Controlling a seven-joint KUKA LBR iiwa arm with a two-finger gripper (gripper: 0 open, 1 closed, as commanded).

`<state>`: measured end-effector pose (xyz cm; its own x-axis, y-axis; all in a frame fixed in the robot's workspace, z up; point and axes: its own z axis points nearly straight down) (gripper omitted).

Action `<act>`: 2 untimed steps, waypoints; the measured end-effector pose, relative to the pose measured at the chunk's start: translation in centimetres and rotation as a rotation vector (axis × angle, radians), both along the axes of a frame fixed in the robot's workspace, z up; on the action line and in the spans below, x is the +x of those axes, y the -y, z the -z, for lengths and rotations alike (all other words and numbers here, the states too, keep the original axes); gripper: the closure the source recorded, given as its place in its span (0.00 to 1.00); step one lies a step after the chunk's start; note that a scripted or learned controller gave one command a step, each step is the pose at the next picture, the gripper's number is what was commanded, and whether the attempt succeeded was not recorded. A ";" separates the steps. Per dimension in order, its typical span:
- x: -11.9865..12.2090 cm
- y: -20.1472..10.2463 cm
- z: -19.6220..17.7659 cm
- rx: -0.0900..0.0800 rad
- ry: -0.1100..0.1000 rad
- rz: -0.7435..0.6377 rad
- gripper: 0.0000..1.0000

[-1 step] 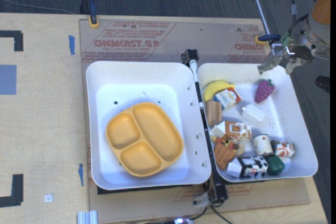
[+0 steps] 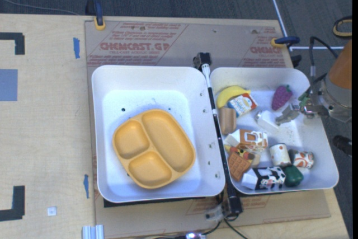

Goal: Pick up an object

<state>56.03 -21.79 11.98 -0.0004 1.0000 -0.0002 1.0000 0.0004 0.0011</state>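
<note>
Gripper (image 2: 291,115) low in right bin (image 2: 327,173), near bin's far right corner; finger state cannot be told. Nearest candidates: purple grapes (image 2: 281,96), white block (image 2: 268,120). One isolated item to be targeted; crowded near edge avoided.

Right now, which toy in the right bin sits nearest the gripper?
The purple grape bunch, by the bin's far wall. It lies just left of the gripper. The banana and the cans sit farther off.
</note>
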 end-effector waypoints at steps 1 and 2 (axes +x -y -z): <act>-7.3 0.4 -0.2 0.005 -0.003 -0.001 0.00; -7.3 0.5 -1.3 0.001 0.001 0.001 1.00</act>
<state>48.75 -22.28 13.25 0.0005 1.0000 0.0007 1.0000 -0.0005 0.0025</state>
